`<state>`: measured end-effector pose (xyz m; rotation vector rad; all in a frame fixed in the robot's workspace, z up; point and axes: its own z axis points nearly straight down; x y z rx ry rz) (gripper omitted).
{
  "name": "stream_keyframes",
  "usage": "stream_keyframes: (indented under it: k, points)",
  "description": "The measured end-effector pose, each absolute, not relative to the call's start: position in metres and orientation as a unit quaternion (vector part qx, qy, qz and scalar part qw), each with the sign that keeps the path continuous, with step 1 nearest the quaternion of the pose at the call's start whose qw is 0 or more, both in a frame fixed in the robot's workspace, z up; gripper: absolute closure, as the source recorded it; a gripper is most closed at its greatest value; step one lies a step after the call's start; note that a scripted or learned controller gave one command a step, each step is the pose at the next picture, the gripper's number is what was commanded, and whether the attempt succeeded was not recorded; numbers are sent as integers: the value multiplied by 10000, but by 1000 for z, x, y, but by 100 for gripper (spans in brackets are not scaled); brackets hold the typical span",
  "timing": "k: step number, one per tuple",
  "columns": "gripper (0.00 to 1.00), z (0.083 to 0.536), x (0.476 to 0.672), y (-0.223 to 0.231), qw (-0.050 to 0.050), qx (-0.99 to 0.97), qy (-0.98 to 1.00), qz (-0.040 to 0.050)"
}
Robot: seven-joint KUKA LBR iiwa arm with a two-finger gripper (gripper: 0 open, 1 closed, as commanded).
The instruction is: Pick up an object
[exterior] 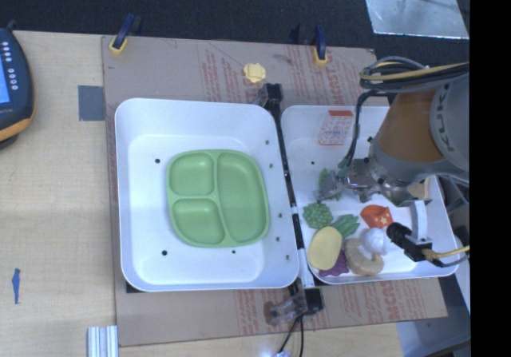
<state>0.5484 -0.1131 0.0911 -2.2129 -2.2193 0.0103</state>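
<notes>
The arm (pixel 415 128) is reaching in from the right edge of the frame and hanging over the right bin (pixel 307 120), with the gripper (pixel 351 180) low among the toy food piled in that bin's lower half, so this looks like the approach or closing step of a pick and not yet a lift. Whether the jaws are spread or pressed together cannot be told here, since the wrist is covering them and nothing is showing between them. The likely targets are lying close around it: a dark green leafy piece (pixel 327 184) just left of the gripper, a green broccoli-like piece (pixel 317 213) below that, a yellow oval (pixel 324 247), a red piece (pixel 376 215) and a white piece (pixel 374 242) toward the lower right. The next move is probably calling for a firm close on one piece, then a straight rise (the pieces are crowding each other, so a neighbour could get dragged along). The left bin (pixel 136 188) is holding a green divided plate (pixel 217 198). A small card with a red strip (pixel 335 128) is lying in the upper part of the right bin; its print is too small to read, and the faint red lettering on the cardboard sheet (pixel 200 68) covering the table is equally illegible.
</notes>
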Motion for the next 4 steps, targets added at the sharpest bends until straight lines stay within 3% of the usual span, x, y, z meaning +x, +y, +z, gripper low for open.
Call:
stream_keyframes:
  k: [1,2,3,4]
  points:
    - [0,93,598,-115,-9,-7052,-7090,-4]
    - [0,91,567,-97,31,-7057,-7085,25]
    - [100,102,568,-99,22,-7056,-7086,24]
    - [100,198,606,-24,-22,-7026,-7116,-40]
